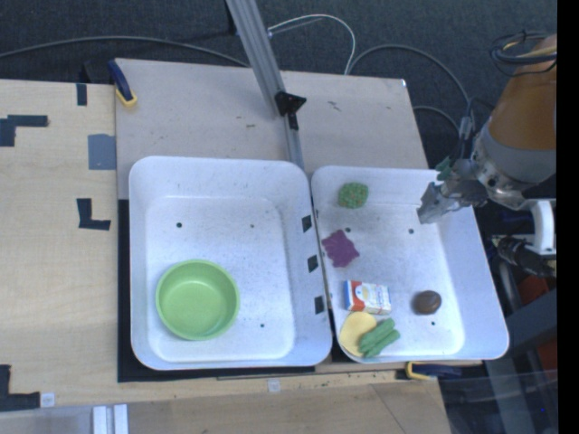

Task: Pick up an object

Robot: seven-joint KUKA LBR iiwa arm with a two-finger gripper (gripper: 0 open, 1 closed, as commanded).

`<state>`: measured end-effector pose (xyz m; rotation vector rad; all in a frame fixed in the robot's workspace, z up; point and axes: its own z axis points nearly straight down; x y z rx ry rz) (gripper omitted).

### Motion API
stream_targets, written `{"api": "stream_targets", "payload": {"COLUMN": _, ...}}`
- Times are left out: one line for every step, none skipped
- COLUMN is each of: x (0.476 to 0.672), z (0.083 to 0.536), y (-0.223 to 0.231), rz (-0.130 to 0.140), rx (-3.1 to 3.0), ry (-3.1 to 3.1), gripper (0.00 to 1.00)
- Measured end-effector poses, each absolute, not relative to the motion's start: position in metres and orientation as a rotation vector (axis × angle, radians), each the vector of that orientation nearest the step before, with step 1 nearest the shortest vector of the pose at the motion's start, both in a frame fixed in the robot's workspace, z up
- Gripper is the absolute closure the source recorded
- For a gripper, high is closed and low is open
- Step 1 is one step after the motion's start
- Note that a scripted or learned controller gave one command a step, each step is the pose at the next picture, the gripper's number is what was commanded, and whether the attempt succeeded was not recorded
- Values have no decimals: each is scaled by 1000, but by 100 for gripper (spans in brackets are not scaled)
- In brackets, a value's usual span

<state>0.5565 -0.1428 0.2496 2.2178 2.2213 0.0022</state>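
Note:
The right bin [470, 269] holds a green knobbly ball [354, 194] at its far end and a purple piece [340, 247] near its left wall. A small red and white carton [366, 297] lies beside a brown round object [427, 302]. At the near left corner a green pod [378, 337] rests on a yellow piece [355, 326]. My gripper [431, 208] hangs over the bin's far right edge, above bare floor, with nothing seen between its fingers.
The left bin [222, 183] contains a light green bowl [197, 298] at its near left. A slanted metal pole [262, 48] rises behind the bins. Cables run across the dark floor at the back. The arm's orange band [527, 98] sits at the right.

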Motion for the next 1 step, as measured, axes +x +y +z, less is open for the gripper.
{"api": "stream_targets", "payload": {"x": 571, "z": 235, "y": -90, "rz": -1, "rx": 2217, "ry": 2230, "gripper": 100}}
